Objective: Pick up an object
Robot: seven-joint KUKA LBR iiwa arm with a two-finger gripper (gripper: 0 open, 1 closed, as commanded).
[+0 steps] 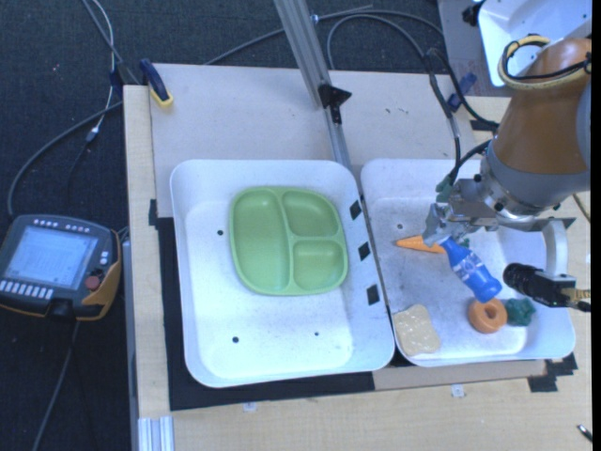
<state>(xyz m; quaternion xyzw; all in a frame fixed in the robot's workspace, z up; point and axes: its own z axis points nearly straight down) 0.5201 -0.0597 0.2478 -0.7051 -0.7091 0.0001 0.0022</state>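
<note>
Claw (441,228) tips blurred – grip unclear; arm (549,111) cut off at right edge.

Two white bins: left bin (202,346), right bin (394,181). One green tray (286,241). One carrot (418,244). One blue bottle (472,271). One orange ring (487,316). One cracker (416,330). One green toy (519,311). One pendant (56,266).

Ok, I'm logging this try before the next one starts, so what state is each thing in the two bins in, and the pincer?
green divided plate: lying flat in the left bin, compartments up
carrot: lying in the right bin, at the pincer tips
blue bottle: on its side, slanting
orange ring: lying flat
dark green piece: resting beside the ring
pale bread slice: flat at the bin's near edge
pincer: low over the carrot, grip unclear
</note>
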